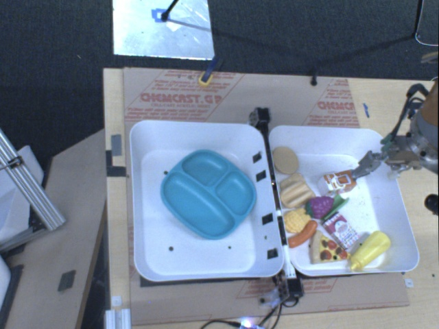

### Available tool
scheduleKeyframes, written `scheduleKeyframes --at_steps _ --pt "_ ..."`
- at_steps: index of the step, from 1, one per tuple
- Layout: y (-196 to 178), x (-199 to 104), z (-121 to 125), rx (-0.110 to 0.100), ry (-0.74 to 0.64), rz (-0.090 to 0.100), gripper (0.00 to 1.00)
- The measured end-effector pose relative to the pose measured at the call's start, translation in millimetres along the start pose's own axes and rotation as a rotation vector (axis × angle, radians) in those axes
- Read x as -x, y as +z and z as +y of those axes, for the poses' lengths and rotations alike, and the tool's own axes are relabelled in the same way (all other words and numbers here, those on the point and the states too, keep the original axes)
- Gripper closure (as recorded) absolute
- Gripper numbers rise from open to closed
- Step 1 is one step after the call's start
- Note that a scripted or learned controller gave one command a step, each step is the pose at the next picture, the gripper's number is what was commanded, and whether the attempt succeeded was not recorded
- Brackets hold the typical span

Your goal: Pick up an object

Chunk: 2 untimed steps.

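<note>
The right bin (391,204) holds several toy foods. Among them are a tan round cookie (285,160), a bread roll (295,190), purple grapes (320,206), yellow corn (296,220), an orange sausage (302,234), a pizza slice (326,251), a red packet (341,230) and a yellow bottle (369,249). An orange-and-white carton (339,181) lies near the bin's middle. My gripper (362,168) reaches in from the right, its tip just right of and above that carton. I see nothing held in it.
The left bin (147,252) holds a blue divided plate (208,192). A black divider with clips (271,197) runs between the bins. A metal sheet (163,19) lies on the floor beyond the bench.
</note>
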<state>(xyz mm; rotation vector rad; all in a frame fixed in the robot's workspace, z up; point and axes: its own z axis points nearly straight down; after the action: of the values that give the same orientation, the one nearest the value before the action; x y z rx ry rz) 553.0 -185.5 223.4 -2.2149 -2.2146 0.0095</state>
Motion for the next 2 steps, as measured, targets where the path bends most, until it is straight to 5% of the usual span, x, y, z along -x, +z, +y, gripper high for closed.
scheduleKeyframes --at_steps 1,2 --pt "-7.1 -0.5 2.6 0.012 -0.003 -0.003 0.0" --pt "52.9 -1.4 10.0 0.01 -0.002 -0.002 0.0"
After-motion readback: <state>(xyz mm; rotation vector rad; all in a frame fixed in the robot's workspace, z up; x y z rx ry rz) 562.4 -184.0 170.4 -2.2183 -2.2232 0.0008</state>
